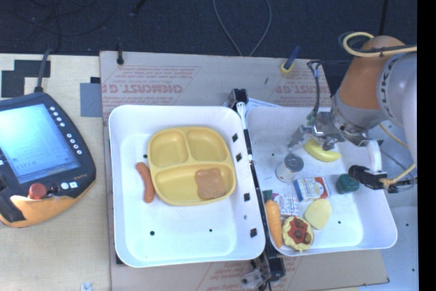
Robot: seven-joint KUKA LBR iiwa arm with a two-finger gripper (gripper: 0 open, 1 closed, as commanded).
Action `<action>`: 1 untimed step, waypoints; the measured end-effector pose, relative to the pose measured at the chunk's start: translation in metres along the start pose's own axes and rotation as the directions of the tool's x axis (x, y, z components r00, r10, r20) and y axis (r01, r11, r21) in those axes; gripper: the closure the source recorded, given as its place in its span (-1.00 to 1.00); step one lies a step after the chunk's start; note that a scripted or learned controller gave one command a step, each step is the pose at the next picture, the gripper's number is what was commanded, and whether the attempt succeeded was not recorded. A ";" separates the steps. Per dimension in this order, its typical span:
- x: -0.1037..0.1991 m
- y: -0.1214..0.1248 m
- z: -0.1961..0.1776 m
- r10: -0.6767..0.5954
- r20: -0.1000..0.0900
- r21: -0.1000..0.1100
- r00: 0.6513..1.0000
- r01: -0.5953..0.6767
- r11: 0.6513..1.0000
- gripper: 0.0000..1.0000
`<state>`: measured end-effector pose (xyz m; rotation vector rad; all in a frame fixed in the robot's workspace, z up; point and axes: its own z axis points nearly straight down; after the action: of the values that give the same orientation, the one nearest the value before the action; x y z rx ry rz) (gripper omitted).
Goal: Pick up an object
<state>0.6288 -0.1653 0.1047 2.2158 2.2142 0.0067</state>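
The gripper (320, 138) is sitting low in the right bin (381, 232), its fingers spread open on either side of a yellow banana (323, 151) that is lying on the bin floor just beneath it, not lifted. Near the banana a small grey disc (293, 163) and a printed packet (310, 187) are lying; further toward the front a carrot (273, 220), a pizza slice (298, 232) and a pale yellow piece (318, 213) are resting. In the left bin (129, 228), a yellow divided plate (180, 146) is holding a brown slice (211, 183), with a sausage (145, 182) beside it.
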 end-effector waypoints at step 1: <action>-0.002 0.000 -0.010 0.003 0.002 0.001 1.000 -0.003 1.000 1.00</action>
<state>0.6283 -0.1677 0.1148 2.2186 2.2110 0.0031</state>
